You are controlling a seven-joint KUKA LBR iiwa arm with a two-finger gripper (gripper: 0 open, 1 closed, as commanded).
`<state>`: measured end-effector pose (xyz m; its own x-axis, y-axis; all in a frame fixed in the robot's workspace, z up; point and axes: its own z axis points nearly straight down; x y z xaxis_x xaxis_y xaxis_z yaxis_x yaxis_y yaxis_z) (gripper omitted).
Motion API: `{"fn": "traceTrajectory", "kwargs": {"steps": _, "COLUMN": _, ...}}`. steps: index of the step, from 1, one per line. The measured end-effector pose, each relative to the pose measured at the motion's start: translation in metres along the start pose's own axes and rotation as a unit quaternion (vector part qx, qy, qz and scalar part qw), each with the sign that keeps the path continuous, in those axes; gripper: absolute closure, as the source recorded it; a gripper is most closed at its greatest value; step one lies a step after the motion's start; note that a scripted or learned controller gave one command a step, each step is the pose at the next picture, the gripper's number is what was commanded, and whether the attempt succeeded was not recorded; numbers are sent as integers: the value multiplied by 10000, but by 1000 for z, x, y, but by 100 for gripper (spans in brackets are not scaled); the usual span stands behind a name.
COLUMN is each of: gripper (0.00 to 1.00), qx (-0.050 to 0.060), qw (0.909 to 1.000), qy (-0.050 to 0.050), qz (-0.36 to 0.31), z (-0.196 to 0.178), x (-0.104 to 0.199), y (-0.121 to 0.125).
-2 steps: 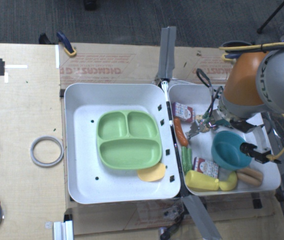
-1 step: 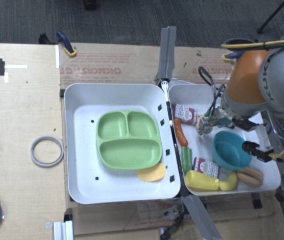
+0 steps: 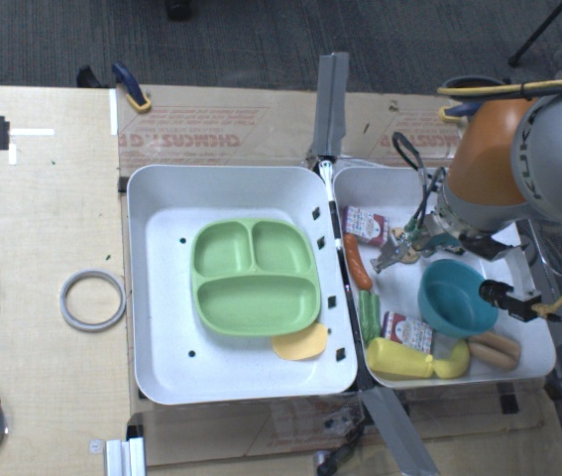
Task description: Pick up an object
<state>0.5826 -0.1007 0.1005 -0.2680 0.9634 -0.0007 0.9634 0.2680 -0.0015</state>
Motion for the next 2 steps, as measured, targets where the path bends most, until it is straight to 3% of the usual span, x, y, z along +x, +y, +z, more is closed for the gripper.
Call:
{"fn": "traceTrajectory", "kwargs": {"steps": 1, "gripper": 0, "qx": -4, "qw": 9981, "qy": 9, "qz": 616, "z": 9, "x": 9, "y": -25}}
{"fn": "traceTrajectory", "kwargs": {"steps": 2, "gripper": 0, "qx": -29, "qw": 9982, "qy": -3, "qz": 598, "z": 8, "x": -18, "y": -89}}
